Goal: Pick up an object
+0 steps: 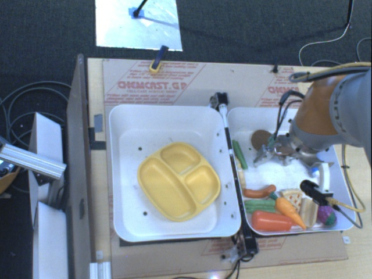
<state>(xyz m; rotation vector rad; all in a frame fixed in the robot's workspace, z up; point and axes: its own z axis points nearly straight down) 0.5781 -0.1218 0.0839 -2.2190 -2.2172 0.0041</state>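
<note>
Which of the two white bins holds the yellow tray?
The left bin holds the yellow tray. The right bin holds toy food instead.

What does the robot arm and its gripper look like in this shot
The arm is a thick, rounded grey body with a broad orange band above the wrist. Dark cables run along that orange section. The gripper is small, metallic and silvery-grey, over the right bin.

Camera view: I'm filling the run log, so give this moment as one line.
arm: over right bin | gripper: low, near brown disc | toy food: along near wall | left bin: yellow tray
</note>
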